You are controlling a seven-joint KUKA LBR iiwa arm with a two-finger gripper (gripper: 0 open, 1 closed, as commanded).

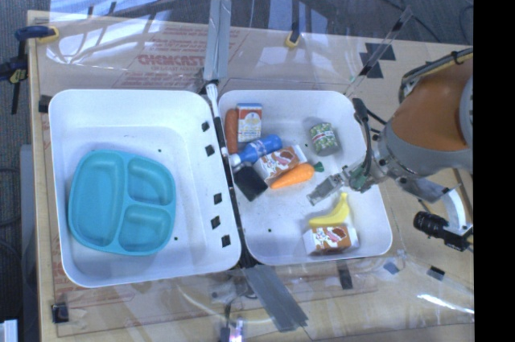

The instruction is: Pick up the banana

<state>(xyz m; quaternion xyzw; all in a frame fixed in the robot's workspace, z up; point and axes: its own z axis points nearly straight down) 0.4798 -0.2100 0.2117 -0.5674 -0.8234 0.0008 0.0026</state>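
Banana [335,212]: I see it in the right bin [273,240], low and toward the right wall, yellow and short.
Banana axis: I read its long axis as slanted, one end up and to the right near the gripper, the fatter end down and to the left.
Banana neighbours: it rests against the top of a small carton [330,239] with a red and white label; an orange carrot [292,176] lies up and to the left, apart from it.
Gripper [331,187]: I see it low in the right bin, just above the banana's upper end, close to touching it.
Gripper state: the fingers are blurred against the white floor, so I cannot tell whether they are apart or together.
Arm [430,123]: grey with the orange band, reaching in over the bin's right wall.
Other items: a blue bottle [259,149], a green can [323,137], a black block [249,182].
Left bin [121,111]: holds a teal divided tray [122,202].
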